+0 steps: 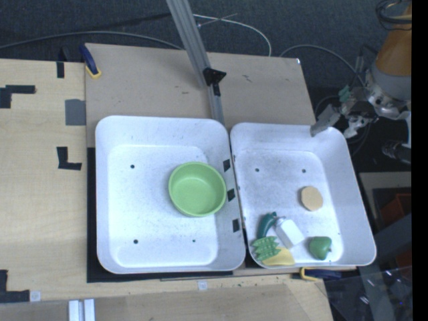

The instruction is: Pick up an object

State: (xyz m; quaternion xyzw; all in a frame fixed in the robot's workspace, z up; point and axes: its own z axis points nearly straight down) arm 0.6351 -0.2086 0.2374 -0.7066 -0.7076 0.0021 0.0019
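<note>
The wooden worktop (154,85) carried two shallow white bins; the left bin (117,246) held a round green plastic bowl (196,189). Small items clustered in the right bin's (334,152) near corner, a tan disc (311,198) apart. The tool (334,118) hovered at its far-right rim, grip state unclear; descending there risked striking the rim.

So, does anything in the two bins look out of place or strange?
Nothing is spilled or broken. The green bowl sits upright in the left bin. One oddity: the small items crowd the right bin's near edge, the yellow piece up on its rim.
</note>
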